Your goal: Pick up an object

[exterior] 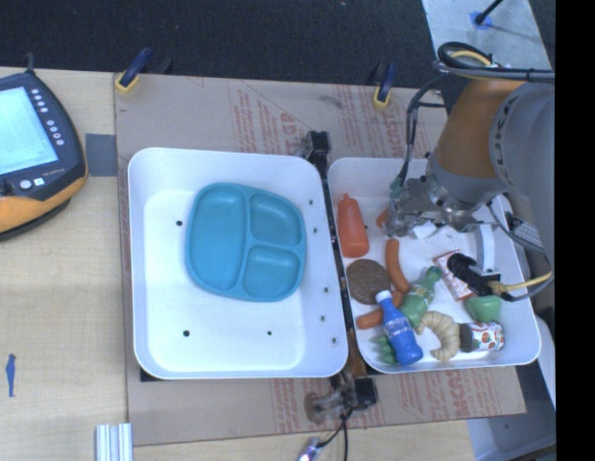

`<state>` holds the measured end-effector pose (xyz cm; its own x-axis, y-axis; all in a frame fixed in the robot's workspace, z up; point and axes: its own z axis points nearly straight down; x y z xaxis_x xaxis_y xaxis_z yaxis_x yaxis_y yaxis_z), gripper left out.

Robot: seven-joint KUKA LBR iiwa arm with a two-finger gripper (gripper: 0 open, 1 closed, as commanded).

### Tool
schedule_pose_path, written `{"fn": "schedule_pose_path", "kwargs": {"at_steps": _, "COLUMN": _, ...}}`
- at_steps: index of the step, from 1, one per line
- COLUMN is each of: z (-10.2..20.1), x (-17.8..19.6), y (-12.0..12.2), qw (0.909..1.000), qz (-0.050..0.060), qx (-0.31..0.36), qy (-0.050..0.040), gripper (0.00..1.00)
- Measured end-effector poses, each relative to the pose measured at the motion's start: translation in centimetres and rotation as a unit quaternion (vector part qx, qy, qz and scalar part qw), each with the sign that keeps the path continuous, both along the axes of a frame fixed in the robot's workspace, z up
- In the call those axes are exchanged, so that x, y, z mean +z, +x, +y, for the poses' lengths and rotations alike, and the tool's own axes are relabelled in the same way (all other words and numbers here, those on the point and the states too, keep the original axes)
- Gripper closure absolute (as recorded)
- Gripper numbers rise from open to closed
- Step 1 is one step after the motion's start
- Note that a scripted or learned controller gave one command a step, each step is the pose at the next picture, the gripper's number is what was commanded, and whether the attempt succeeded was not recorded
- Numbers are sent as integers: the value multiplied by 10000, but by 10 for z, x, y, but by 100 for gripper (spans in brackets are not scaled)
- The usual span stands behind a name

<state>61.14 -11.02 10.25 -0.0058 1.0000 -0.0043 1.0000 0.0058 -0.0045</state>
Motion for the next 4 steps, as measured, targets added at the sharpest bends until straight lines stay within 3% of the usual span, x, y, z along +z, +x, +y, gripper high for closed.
{"fn": "schedule_pose_path", "kwargs": {"at_steps": 1, "z": 0, "x": 0, "y": 0, "qw": 10000, "qz": 2, "qx": 2, "qy": 1, "gripper": 0}}
{"fn": "schedule_pose_path", "kwargs": {"at_steps": 2, "z": 5, "x": -10, "y": 33, "qw": 10000, "qz": -13, "qx": -12, "qy": 19, "gripper": 0}}
{"fn": "schedule_pose_path", "kwargs": {"at_steps": 3, "z": 5, "x": 0, "y": 33, "qw": 10000, "qz": -3, "qx": 3, "qy": 22, "gripper": 100}}
{"fn": "schedule_pose_path", "kwargs": {"at_steps": 4, "z": 80, "x": 90, "y": 2, "qw": 10000, "qz": -12, "qx": -4, "qy": 29, "gripper": 100}}
